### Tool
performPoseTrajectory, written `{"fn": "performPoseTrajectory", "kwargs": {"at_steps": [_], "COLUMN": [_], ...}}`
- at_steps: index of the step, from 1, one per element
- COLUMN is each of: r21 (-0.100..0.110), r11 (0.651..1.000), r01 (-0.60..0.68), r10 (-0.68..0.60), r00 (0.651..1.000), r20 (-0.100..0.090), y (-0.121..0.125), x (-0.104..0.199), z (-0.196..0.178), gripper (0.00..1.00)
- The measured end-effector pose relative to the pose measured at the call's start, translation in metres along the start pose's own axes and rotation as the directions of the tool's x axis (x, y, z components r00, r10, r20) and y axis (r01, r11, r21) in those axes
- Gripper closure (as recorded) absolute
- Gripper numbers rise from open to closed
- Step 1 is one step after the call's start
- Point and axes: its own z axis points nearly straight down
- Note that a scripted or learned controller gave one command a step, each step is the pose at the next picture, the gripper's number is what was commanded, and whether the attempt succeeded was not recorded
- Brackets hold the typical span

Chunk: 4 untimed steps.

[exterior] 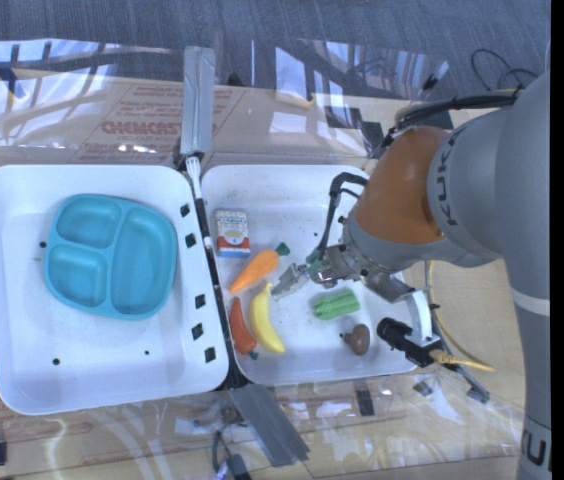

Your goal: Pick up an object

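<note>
I saw the pincer [290,284] low inside the right bin [292,183], its metal fingers reaching toward the toys. I could not tell how far the pincer was open, and nothing sat visibly between its tips. Just left of the tips lay the banana [266,320], with the carrot [254,269] above-left and a red pepper [241,326] beyond the banana against the bin wall. The green vegetable [335,304] lay just right of the tips, partly under the wrist. To do this step well, I judged the banana the nearest candidate: centre over its middle, straddle its narrow width, descend fully, then close before lifting straight up.
</note>
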Motion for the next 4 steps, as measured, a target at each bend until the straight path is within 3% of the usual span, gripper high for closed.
{"fn": "performPoseTrajectory", "kwargs": {"at_steps": [1, 2, 3, 4], "r21": [-0.01, -0.005, -0.003, -0.005], "r11": [0.999, 0.994, 0.994, 1.0], "r01": [0.031, 0.109, 0.112, 0.03], "r10": [-0.031, -0.109, -0.112, -0.03], "r00": [1.0, 0.994, 0.994, 1.0], "r20": [0.004, 0.002, 0.002, 0.003], "y": [-0.038, 0.035, 0.035, 0.034], "x": [0.024, -0.006, -0.006, -0.006], "z": [0.042, 0.043, 0.034, 0.017], "gripper": [0.0, 0.0, 1.0, 1.0]}}
